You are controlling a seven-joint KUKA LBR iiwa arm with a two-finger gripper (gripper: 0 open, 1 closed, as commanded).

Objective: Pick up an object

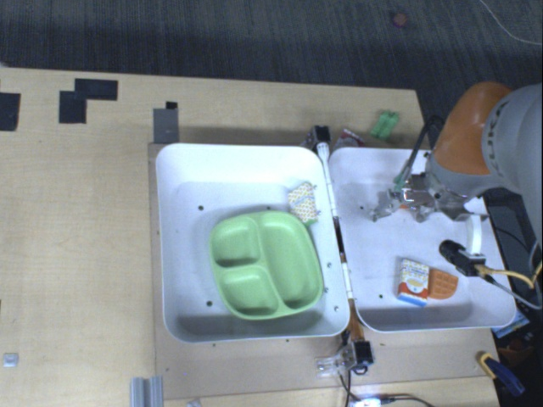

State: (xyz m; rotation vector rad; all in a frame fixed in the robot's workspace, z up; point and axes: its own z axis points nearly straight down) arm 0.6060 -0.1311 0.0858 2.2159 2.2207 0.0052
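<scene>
Snack packet (426,281), lower right of the frame; gripper (405,200) above it over bare bin floor (373,261); jaws' state unclear; risk: closing on nothing.

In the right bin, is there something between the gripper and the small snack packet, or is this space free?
In the camera view, nothing lies between the gripper and the snack packet: that stretch is bare white floor of the right bin. The packet lies apart from the gripper, toward the bin's near edge.

The light wooden bench (76,253) carries two shallow white bins side by side: the right bin (373,308) beneath the gripper (405,200), the left bin (174,312) beyond it. A small green object (384,125), perhaps a toy, lies on the bench just behind the gripper.
</scene>
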